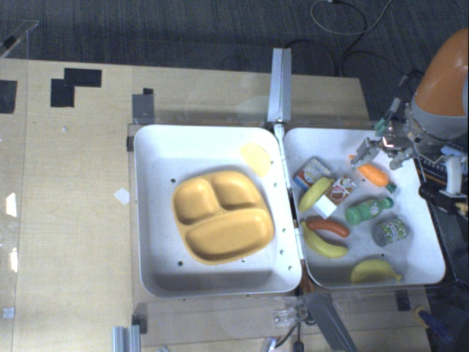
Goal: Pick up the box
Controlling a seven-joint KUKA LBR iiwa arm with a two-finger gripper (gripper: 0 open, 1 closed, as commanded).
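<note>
Two white bins are seen side by side, the box (336, 196) being laid near the middle of the right bin (432, 259) between a banana (315, 193) and a green bottle (368, 210), while the gripper (381, 149), fingers spread and nothing held, is poised by that bin's far right corner above a carrot (374, 174).

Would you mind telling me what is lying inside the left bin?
The left bin holds a yellow sectioned tray, lying flat, its three compartments bare. Whatever lies beneath the tray is covered.
</note>
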